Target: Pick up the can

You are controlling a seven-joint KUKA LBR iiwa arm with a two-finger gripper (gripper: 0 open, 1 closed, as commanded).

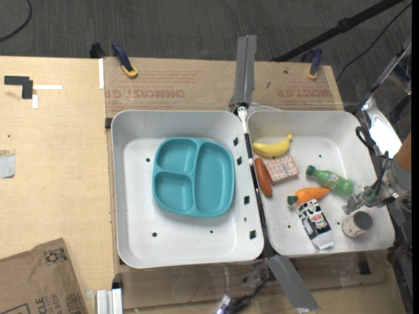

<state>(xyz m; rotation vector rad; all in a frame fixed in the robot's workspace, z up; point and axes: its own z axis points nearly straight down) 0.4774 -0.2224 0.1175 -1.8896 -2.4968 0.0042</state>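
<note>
The can (357, 225) is a small tan cylinder showing its round top, standing in the front right corner of the right bin (327, 131). My gripper (362, 203) hangs at the bin's right side, just above and behind the can, close to its rim or touching it. The arm (393, 175) comes in over the bin's right wall and hides part of that corner.
The right bin also holds a banana (272, 146), a hot dog (263, 176), a pink box (282, 169), a green bottle (331, 180), a carrot (309, 195) and a white carton (316, 223) just left of the can. A teal divided plate (194, 176) lies in the left bin (131, 175).
</note>
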